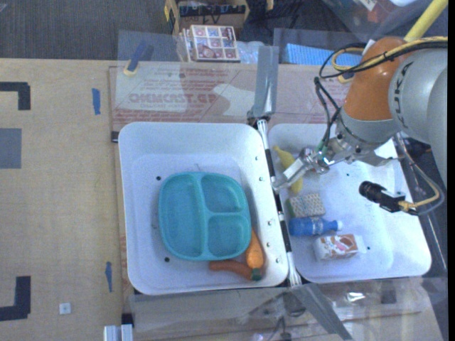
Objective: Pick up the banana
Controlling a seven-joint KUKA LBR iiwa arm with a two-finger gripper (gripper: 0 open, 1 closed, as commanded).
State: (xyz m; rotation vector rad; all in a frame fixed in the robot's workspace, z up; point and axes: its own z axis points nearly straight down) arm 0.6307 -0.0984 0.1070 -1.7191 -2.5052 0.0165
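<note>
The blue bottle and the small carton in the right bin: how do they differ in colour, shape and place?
The blue bottle is blue with a white cap; the small carton is white with reddish print. The bottle is round and long, lying on its side; the carton is boxy and flat-sided. The bottle lies nearer the bins' divider, the carton just below it toward the front. Both lie in the right bin, apart from the tool.
</note>
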